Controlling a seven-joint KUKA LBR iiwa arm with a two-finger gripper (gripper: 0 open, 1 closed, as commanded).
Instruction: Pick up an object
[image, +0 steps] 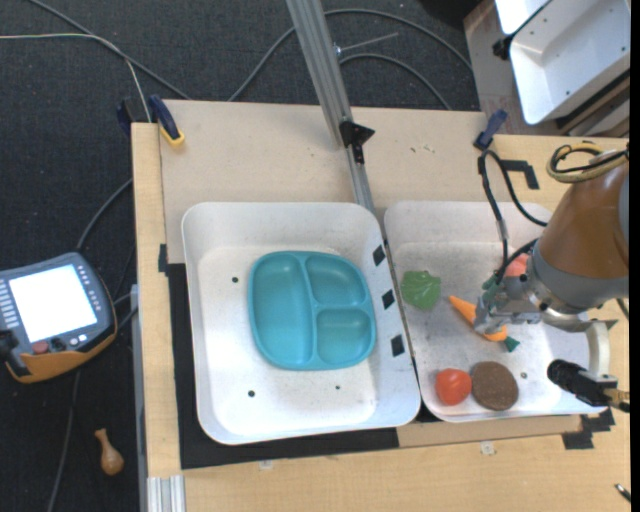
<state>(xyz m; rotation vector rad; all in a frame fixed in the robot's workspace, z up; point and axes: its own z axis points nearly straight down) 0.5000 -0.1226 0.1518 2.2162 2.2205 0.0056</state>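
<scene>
In the right bin (445, 220) lie a green leafy toy (421, 289), an orange carrot-like piece (470, 311), a red tomato (453, 386) and a brown round patty (493, 385). My gripper (492, 318) is down in this bin, right over the carrot piece's right end, just right of the green toy. The arm's grey wrist and orange band (590, 235) come in from the right and cover part of the bin. A small red-orange item (516, 266) peeks out behind the wrist.
The left bin (215, 400) holds a teal divided plate (311, 308). A metal pole (330, 85) slants down to the divider between the bins. A teach pendant (50, 315) lies left of the bench. Cables (500, 215) hang over the right bin's far side.
</scene>
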